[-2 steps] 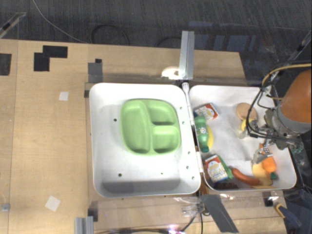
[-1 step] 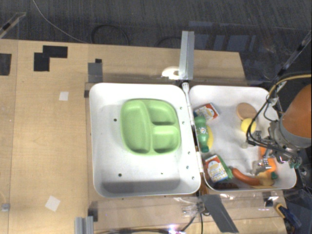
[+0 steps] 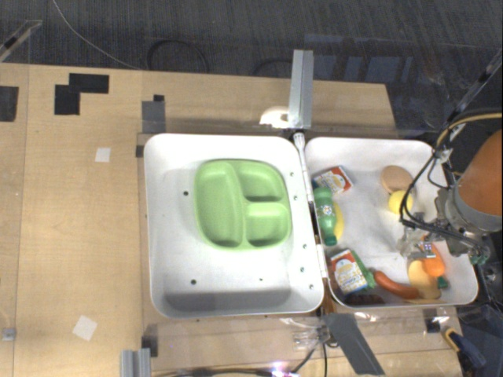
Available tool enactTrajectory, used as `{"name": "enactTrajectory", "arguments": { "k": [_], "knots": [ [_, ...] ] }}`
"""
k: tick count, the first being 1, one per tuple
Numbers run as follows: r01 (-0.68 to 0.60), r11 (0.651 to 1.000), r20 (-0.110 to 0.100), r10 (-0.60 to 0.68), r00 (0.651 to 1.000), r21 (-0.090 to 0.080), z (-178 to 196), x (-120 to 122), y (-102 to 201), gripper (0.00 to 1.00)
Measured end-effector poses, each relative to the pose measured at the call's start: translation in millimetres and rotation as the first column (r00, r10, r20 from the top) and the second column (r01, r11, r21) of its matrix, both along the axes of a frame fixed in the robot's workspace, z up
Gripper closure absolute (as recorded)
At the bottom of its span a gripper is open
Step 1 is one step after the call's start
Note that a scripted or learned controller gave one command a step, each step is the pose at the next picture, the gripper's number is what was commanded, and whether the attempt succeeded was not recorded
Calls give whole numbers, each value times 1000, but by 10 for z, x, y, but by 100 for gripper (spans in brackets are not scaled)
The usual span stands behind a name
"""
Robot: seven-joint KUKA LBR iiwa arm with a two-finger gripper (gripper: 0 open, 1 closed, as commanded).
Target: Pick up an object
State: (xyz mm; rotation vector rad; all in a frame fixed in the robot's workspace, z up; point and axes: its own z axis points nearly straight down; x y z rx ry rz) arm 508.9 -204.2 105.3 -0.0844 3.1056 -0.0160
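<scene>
Hovering low over the right bin [image 3: 369, 149], the gripper [image 3: 422, 246] sits just above the orange fruit [image 3: 433, 267] in that bin's near right corner. The 2 fingers' spacing I cannot tell. Crowding from the neighbouring sausage [image 3: 397, 286] and yellow ball [image 3: 398, 203] could spoil the grab.

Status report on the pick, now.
Gripper low in right bin, fingers unclear. Orange piece beside it, nothing seen held. Toy food crowds around; green tray in left bin.
</scene>
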Motion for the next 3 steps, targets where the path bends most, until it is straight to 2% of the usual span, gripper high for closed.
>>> {"name": "enactTrajectory", "arguments": {
  "k": [1, 2, 3],
  "knots": [
    [-181, 983, -25, 181, 983, 5, 413, 28, -12, 100],
    [-474, 881, -26, 474, 880, 3, 761, 342, -6, 100],
    [-765, 643, -29, 765, 643, 3, 517, 473, -3, 100]
  ]
}}
